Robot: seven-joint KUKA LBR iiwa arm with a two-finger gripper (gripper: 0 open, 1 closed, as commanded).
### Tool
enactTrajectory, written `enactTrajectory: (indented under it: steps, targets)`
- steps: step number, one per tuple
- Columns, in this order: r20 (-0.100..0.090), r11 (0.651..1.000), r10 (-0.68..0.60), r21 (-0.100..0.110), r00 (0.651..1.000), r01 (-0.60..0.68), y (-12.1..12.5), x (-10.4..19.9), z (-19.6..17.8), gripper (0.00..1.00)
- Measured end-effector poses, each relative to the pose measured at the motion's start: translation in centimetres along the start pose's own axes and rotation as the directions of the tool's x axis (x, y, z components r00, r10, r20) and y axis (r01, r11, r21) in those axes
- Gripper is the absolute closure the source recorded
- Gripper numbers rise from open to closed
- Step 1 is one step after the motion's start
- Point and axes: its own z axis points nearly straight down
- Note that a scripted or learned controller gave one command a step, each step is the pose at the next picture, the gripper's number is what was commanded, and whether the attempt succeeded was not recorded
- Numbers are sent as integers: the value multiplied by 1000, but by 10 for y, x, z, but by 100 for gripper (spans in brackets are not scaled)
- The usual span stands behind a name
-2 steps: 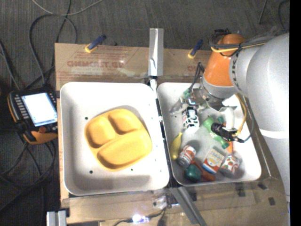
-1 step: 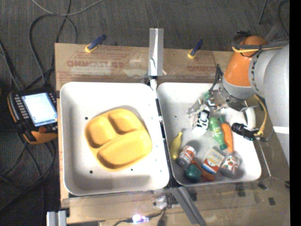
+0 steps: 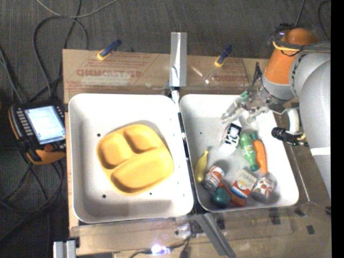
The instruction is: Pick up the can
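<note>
A small red and white can [image 3: 214, 177] lies in the right bin [image 3: 204, 112], near its front and just right of a yellow banana [image 3: 201, 165]. A second can-like red and white item [image 3: 263, 188] rests near the front right corner. My gripper [image 3: 240, 113] hangs over the back part of the right bin, above a black and white card [image 3: 232, 135]. Its fingers stand apart with nothing between them. The gripper is well behind the can and apart from it.
Around the can lie a green bottle [image 3: 247, 148], an orange carrot [image 3: 260, 155], a small carton [image 3: 243, 183] and a dark green round item [image 3: 220, 197]. The left bin [image 3: 80, 160] holds a yellow divided plate [image 3: 134, 157]. The bins' shared wall runs down the middle.
</note>
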Motion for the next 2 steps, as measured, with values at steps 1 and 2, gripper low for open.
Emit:
enactTrajectory:
  steps: [1, 2]
  targets:
    - [15, 1000, -4, -11, 1000, 4, 2, -1, -10, 100]
    - [15, 986, -170, -3, 985, 170, -52, -5, -123, 100]
